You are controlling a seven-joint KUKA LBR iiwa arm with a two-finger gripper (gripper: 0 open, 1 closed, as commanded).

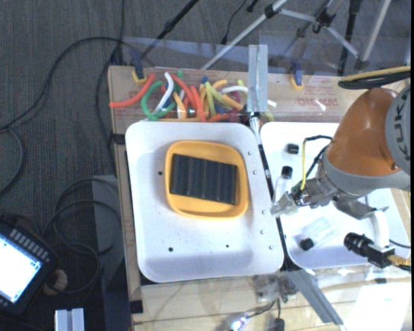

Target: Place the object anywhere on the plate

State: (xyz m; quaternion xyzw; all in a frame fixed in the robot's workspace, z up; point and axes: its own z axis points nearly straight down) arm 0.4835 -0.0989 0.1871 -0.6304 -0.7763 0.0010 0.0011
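Setting: a wooden bench (122,88) on grey carpet, seen from above at a slant, with black cables and tripod legs on the floor around it.
Objects: three small black pieces in the right bin (331,257). One (292,147) is near the far edge, one (286,172) is just nearer than that, and one (306,243) is near the front edge. A pale clear item (323,227) lies on the bin floor beside the front piece. I cannot tell which of these is the one to be placed.
Objects and gripper: the gripper (284,205) is above the left edge of the right bin, between the middle piece and the front piece. No piece is seen in its grasp.
Gripper state: I cannot tell whether it is open or closed.
Arm: the arm (362,150), grey and orange, reaches in from the right and covers much of the right bin.
Plate: a yellow plate (171,179) with a dark ridged centre sits in the left bin (193,254), towards its far side. All the pieces are apart from it, in the other bin.
Behind the bins: a tangle of coloured tubes (186,98) lies on the bench, beside an upright metal post (257,74).
Floor, lower left: a handheld screen (10,264), lit.
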